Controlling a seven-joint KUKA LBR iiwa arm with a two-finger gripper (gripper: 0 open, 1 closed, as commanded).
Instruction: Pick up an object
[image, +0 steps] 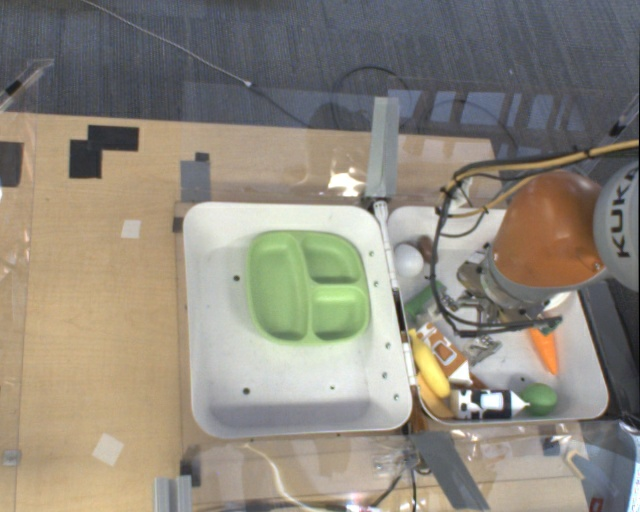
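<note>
Two shallow white bins sit side by side on the wooden surface (90, 330). The left bin (220, 400) holds one green divided plate (305, 287) with three compartments, lying flat near the bin's middle. The right bin (590, 385) holds the loose things to pick from, crowded along its left and near sides. One banana (431, 368) lies by the left wall, its long axis running from far-left to near-right. One carrot (545, 350) lies toward the right side, its long axis running far to near with the narrow tip pointing near and a little right. One dark bottle with a white label (490, 403) lies on its side along the near wall, its long axis running left to right. Just to its right rests one round green object (540, 398), touching or almost touching the bottle's end. One white ball (408, 260) sits in the far-left corner of that bin. A small box with orange and white print (441, 348) lies beside the banana. The grey arm with its orange band (545, 232) reaches in from the right and hangs over the middle of the right bin, and the gripper (485, 345) points down between the box and the carrot; whether it is spread or pressed together I cannot tell, as cables and the wrist hide much of it.
</note>
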